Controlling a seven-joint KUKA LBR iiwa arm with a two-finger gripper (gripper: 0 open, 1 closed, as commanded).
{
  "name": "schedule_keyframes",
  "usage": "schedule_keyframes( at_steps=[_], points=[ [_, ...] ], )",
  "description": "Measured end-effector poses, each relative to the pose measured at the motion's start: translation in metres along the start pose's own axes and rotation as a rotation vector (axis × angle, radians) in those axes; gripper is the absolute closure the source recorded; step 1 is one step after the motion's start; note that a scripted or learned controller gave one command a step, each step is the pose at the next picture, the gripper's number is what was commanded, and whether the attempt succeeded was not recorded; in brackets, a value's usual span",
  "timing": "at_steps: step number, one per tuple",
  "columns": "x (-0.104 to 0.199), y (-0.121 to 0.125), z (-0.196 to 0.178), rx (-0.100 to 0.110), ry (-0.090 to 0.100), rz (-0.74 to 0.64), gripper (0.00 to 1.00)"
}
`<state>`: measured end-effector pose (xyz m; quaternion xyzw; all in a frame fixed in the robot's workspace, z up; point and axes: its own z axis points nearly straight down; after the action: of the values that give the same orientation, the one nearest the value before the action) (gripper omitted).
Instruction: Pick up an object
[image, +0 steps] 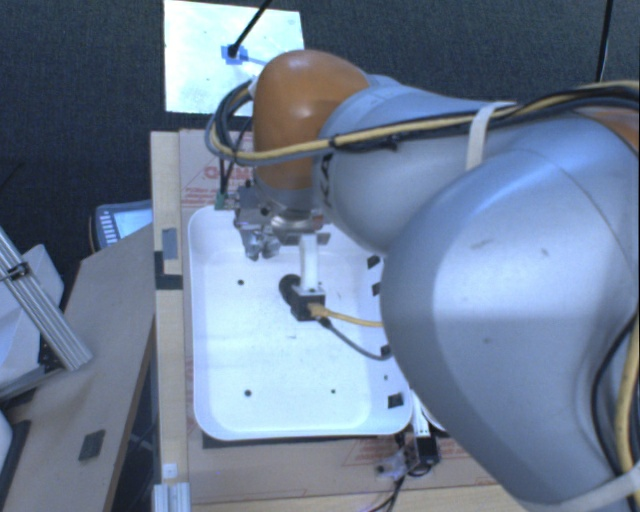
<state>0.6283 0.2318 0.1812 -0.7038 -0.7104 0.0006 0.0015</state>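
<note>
My gripper (288, 264) hangs low over the upper middle of the left white bin (225, 395), under the orange wrist band (296, 112). A small black piece (299, 298) sits at its lower end, just above the bin floor. A yellow and black cable (350, 322) runs from that piece to the right. Whether the piece is part of the gripper or a loose object is unclear. The bare bin floor around it shows a few small dark dots. The arm's grey body hides the right side of the bin.
The big grey arm link (500, 300) covers the right half of the view. A cardboard border (170, 330) frames the bin on the left. A slanted metal rail (40, 305) lies at the far left. A white sheet (210, 60) sits behind the bin.
</note>
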Motion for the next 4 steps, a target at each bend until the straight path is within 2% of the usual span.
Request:
schedule_keyframes(
  at_steps=[1, 2, 3, 4],
  points=[
    [-0.003, 0.002, -0.015, -0.006, -0.001, 0.000, 1.00],
    [-0.052, -0.014, 0.103, 0.003, -0.004, 0.012, 1.00],
    [-0.049, -0.012, 0.097, -0.003, -0.001, 0.009, 0.00],
    [0.005, 0.043, 0.095, -0.012, 0.002, 0.002, 0.00]
  ],
)
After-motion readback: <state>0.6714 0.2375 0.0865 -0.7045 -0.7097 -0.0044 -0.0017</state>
